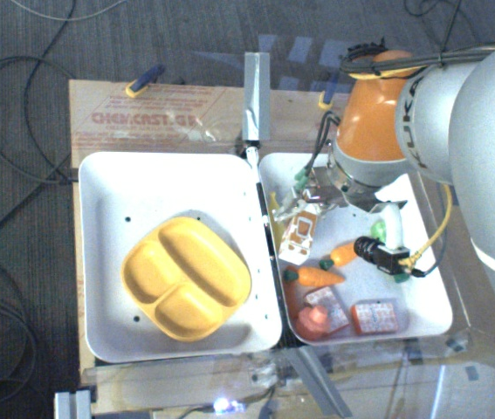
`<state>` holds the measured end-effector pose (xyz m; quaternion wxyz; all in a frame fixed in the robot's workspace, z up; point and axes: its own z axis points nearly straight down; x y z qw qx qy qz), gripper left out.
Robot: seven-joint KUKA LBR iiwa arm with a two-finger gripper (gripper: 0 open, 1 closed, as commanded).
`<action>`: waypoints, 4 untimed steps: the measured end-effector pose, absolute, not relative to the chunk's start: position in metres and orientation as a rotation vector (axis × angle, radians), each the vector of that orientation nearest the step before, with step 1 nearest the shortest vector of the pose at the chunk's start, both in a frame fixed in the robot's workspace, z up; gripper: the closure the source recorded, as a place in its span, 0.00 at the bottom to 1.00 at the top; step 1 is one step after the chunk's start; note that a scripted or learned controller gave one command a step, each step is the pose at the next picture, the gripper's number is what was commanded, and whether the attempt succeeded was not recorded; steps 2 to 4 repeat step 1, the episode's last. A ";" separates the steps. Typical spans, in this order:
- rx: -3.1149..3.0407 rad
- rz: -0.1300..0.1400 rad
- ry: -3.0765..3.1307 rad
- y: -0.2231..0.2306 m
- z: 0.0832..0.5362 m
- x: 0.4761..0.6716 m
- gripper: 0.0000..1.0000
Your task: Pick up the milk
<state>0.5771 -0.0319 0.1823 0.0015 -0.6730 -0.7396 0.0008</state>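
Pincer (312, 192) low in right bin (430, 308), at the top of the milk (298, 234); its grip cannot be told; carton tilted, lift not yet evident.

Bright, even overhead light is flooding the scene, washing the two shallow white plastic bins (99, 234) nearly to blank. The glossy yellow divided plastic tray (186, 278) is casting only a soft, faint shadow. Mild glare is sitting on the big rounded grey metal arm (465, 112). Small details are looking slightly soft and grainy; the dark carpet floor (20, 59) is staying dim.
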 end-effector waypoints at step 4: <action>-2.107 0.004 -2.321 -0.031 0.190 0.577 1.00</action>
